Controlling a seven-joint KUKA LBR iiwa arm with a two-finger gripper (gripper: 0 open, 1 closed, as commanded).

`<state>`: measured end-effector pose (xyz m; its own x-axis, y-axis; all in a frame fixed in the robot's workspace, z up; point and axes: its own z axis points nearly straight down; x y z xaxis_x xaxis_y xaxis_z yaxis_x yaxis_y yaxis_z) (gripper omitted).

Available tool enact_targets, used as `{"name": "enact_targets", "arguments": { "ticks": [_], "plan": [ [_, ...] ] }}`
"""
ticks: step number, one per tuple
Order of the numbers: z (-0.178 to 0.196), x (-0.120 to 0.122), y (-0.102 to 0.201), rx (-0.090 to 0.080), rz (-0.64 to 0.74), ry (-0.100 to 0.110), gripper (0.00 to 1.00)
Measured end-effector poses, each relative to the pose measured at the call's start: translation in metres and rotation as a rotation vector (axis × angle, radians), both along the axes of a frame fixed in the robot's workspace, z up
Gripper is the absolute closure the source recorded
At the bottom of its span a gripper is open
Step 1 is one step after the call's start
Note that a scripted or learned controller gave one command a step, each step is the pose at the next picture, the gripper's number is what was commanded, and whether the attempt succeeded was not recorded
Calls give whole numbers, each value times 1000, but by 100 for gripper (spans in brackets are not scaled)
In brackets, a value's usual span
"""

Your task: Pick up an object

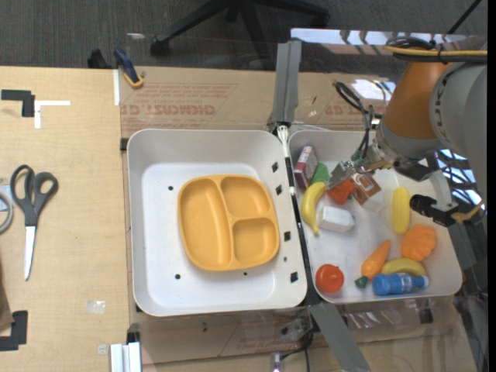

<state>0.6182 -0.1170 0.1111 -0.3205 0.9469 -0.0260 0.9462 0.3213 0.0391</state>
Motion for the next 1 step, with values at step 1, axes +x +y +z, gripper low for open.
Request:
{"name": "enact_targets", "arguments": {
  "ticks": [1],
  "plan": [
    [-2, -18, -7, 9, -104, 3, 0]
  ]
}}
